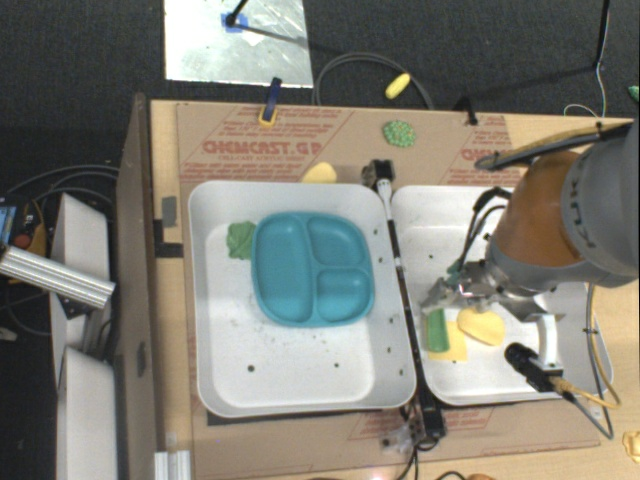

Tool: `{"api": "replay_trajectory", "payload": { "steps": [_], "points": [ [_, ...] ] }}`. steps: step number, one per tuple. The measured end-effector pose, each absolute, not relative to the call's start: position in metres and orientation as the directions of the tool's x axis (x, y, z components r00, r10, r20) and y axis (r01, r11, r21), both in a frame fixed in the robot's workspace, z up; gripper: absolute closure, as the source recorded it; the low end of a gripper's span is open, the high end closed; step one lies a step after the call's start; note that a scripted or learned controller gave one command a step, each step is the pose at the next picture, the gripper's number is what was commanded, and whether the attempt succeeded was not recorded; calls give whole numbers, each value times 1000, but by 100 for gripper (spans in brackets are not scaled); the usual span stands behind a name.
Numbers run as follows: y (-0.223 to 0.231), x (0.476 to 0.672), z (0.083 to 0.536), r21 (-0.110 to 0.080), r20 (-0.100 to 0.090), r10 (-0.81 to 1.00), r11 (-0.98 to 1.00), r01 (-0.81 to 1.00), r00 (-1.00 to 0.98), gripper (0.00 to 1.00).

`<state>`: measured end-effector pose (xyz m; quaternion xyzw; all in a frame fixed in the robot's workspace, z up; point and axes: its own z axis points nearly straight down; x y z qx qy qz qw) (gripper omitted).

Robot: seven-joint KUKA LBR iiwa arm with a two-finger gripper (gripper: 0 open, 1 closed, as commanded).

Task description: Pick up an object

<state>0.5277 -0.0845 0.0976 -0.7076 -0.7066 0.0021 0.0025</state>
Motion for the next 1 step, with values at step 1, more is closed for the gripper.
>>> {"api": "replay_trajectory", "payload": {
  "steps": [1],
  "points": [
    [-146, 569, 134, 8, -5, 1000, -2, 1000, 2, 0]
  ]
}}
